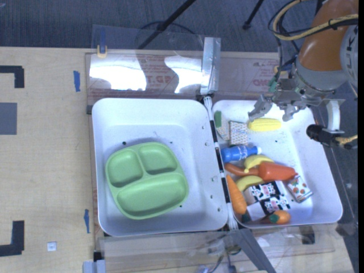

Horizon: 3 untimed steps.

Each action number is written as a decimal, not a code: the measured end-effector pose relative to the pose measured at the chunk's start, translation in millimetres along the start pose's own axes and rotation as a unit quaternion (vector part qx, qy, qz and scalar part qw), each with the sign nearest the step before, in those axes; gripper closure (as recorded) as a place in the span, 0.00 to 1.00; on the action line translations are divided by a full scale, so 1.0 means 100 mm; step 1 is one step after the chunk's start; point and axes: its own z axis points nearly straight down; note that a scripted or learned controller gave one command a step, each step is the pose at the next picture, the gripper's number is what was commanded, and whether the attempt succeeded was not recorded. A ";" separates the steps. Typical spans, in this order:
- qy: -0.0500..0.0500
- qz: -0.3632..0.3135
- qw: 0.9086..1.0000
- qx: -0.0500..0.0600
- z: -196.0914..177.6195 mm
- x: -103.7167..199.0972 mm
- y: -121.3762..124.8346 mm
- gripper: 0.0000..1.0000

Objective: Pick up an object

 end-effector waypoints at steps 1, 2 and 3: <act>0.000 0.040 0.999 0.000 0.99 -0.50 0.27 0.00; 0.006 -0.036 0.999 0.007 1.26 -0.86 0.46 0.00; 0.008 -0.037 0.999 0.015 1.17 -0.85 0.45 1.00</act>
